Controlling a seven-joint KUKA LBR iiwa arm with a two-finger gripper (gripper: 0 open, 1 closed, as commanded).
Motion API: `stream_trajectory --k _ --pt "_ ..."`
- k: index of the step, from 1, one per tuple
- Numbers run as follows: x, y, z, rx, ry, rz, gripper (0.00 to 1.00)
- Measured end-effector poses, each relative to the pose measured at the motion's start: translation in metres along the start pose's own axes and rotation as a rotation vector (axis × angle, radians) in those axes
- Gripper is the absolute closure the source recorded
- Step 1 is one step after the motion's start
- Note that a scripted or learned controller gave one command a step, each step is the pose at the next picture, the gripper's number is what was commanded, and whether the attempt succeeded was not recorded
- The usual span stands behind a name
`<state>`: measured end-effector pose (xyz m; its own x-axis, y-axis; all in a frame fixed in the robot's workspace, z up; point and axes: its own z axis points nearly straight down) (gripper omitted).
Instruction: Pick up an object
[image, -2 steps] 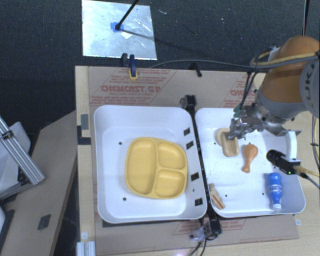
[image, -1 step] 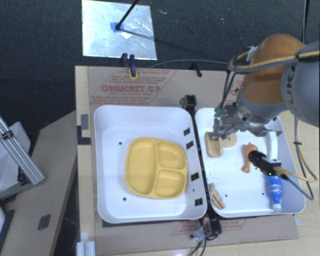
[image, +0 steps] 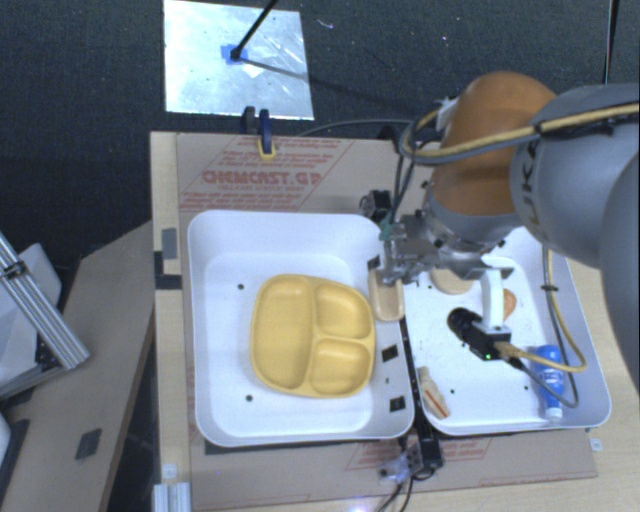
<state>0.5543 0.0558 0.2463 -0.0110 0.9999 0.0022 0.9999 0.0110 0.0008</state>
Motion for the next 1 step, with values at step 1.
stream_trajectory --k 1 --pt "0.0480 -0.0131 0.0074 0.001 0.000 0.001 1.00"
